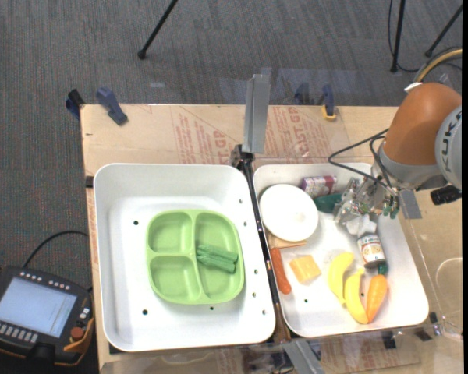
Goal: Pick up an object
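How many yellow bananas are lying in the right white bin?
2. The yellow bananas lie side by side near the front of the right white bin: one toward the middle, the other just right of it, against an orange carrot-shaped toy. Others may be hidden.

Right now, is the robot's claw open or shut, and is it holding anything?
Gripper: cannot be told. It hangs low over the back of the right bin, beside the white plate; nothing is seen held in it.

Grey carpet floor (pixel 78 37) w/ black tripod legs (pixel 162 20) on it. Plywood counter (pixel 164 131), blue clamps (pixel 111 105) at its back edge. Teach pendant (pixel 35 310) lower left.
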Robot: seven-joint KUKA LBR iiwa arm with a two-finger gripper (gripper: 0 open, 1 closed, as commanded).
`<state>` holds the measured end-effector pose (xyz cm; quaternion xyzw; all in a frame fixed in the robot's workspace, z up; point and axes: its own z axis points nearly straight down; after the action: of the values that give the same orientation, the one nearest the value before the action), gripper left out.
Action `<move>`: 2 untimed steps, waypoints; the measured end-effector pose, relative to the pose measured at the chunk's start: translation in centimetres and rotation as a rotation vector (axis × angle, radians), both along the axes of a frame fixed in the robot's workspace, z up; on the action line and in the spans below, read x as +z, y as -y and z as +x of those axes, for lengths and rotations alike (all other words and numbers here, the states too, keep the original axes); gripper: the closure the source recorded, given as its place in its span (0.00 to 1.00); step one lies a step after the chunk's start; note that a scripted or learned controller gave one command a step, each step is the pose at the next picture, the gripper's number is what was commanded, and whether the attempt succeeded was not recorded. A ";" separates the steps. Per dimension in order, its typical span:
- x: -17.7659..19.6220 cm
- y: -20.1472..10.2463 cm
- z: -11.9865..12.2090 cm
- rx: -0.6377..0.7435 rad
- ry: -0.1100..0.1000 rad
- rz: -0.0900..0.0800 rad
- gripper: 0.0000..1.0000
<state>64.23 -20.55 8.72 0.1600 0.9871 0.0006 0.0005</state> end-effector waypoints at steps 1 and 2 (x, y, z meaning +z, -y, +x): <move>0.1 0.8 -0.7 -0.270 -0.001 0.000 1.00; -0.3 0.0 -1.2 -0.264 -0.029 0.013 0.00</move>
<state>63.06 -20.56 8.42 0.2886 0.9573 0.0048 -0.0149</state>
